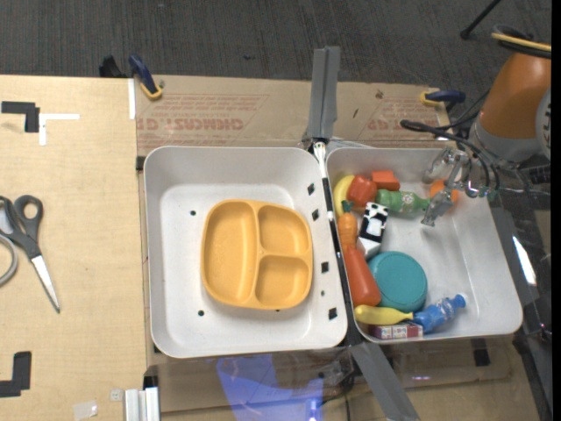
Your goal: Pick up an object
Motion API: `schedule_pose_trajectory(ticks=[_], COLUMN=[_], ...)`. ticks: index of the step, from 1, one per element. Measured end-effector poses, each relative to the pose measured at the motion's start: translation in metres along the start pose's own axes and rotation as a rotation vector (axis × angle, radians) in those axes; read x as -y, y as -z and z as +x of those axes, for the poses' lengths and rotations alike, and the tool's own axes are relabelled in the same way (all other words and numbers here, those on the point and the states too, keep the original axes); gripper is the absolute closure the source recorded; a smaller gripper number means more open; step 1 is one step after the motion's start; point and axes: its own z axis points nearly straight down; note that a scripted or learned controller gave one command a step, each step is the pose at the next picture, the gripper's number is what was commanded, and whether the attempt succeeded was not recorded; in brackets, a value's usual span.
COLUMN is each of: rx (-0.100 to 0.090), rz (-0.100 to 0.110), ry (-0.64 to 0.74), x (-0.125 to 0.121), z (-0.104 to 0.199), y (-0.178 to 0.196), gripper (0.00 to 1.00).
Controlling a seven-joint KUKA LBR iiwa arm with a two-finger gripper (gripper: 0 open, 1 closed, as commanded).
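Where the right bin (500, 261) holds its heap of small things against the left wall, the gripper (441, 198) hangs over the bin's upper right part, and it cannot be told from this slant whether it is spread or closed. Nothing is seen held by it. Just to its left lies a green bottle (405, 203), near but apart from the fingertips as far as the view shows.

Beside the bottle sit an orange block (385, 180), a red-orange block (361, 190) and a yellow banana-shaped toy (343, 189) at the bin's upper left. Below them is a black-and-white patterned piece (374, 222), then an orange carrot-shaped toy (349, 227) and a long red-orange piece (360, 278) running down along the left wall. A teal round lid or dish (399, 280) lies in the lower middle, with a second yellow banana (383, 314) under its edge, a small red and yellow box (389, 331) at the bottom wall, and a blue plastic bottle (438, 313) lying tilted to its right.

The arm's orange band (515, 90) shows above the bin's far right corner.

The left bin (166, 261) holds a yellow three-compartment plate (258, 254), lying flat near its middle. On the bench at far left rest scissors (33, 244) with grey handles.
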Motion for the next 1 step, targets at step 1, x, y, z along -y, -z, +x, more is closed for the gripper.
schedule_pose_trajectory(ticks=[1], rx=[-0.001], rz=[0.0], ry=[-0.2], x=[-0.0073], z=[0.0049], y=[-0.0007], gripper=[0.0])
